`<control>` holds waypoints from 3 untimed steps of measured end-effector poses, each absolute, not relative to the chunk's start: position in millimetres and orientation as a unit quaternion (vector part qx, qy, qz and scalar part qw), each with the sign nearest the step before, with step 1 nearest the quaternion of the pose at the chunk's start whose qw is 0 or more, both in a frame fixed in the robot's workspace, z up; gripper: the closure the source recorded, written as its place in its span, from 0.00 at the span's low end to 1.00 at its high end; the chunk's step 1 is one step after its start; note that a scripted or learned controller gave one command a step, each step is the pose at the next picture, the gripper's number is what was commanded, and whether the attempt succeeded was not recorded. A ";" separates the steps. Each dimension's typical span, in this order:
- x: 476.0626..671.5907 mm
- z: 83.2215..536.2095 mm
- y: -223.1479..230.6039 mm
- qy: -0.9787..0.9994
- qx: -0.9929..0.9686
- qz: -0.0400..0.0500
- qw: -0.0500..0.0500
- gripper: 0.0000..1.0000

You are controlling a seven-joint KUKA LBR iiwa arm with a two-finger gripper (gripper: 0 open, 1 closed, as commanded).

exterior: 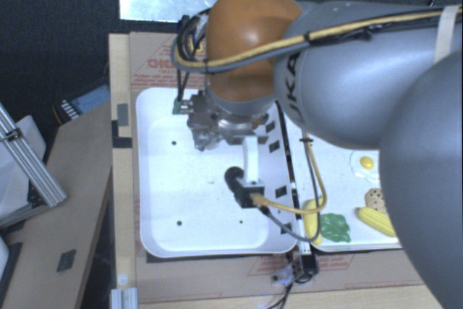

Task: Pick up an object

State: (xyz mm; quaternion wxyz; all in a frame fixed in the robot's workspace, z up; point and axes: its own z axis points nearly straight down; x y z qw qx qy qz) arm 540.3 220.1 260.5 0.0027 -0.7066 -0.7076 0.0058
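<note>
On a cardboard-lined tabletop [217, 61], the left bin [155, 228] lies beneath the robot's fingers [205, 140], which hang low over its back half, close to the far edge. Seen from above and foreshortened under the orange band [249, 40], they do not show whether they are spread or closed, or whether they have hold of anything. The grey arm [362, 76] stretches in from the right edge, crossing the right bin [340, 155] and covering its far side. The objects in plain sight sit there, bunched toward that bin's near edge: a green leafy toy [335, 228] by the near left corner, then a fried egg [365, 163], a cookie [374, 197] and a corn cob [376, 219]. All lie well apart from the fingers, so picking up any of them would likely mean swinging back across the divide.
</note>
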 end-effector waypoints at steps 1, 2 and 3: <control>571.1 192.4 234.3 -0.707 -0.707 0.003 0.001 1.00; 605.3 79.0 231.2 -0.707 -0.708 -0.001 -0.001 1.00; 673.9 197.5 183.6 -0.706 -0.709 -0.007 -0.006 1.00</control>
